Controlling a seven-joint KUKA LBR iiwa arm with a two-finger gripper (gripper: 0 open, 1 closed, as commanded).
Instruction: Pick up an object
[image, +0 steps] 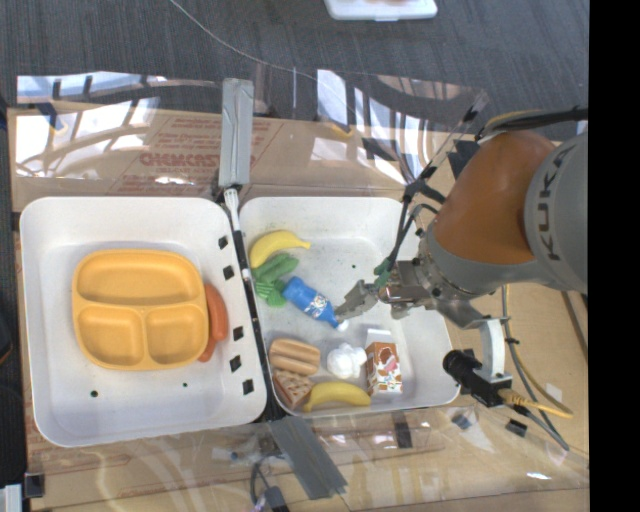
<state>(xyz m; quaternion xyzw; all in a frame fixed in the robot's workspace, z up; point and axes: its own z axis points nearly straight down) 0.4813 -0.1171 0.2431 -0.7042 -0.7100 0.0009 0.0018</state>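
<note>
Cardboard sheeting is covering the table (180, 150) behind two shallow white bins, with dark carpet lying beyond it. Using the blue bottle (309, 302) as the landmark: it is lying on its side in the middle of the right bin (330, 215), its white cap end pointing toward the end effector (352, 300), which is hovering just beside that cap. Whether the end effector is apart or together, I cannot tell; nothing is showing clamped in it. Behind the end effector, to the right of the bottle, the grey arm with its orange band (485, 205) is reaching in. Touching the bottle's other end, a green toy (272, 278) is lying, and just above that a yellow banana (277, 244) is resting. Below the bottle, a hot dog (294, 354) is sitting near the bin's front, with a waffle piece (291, 386) and a second banana (336, 396) under it. Below and right of the bottle, a white ball-like thing (345, 360) is lying beside a small brown carton (383, 368). Well to the left of the bottle, in the left bin (50, 400), a yellow divided tray (140, 308) is lying flat, with an orange sausage-like toy (215, 320) touching its right edge.
</note>
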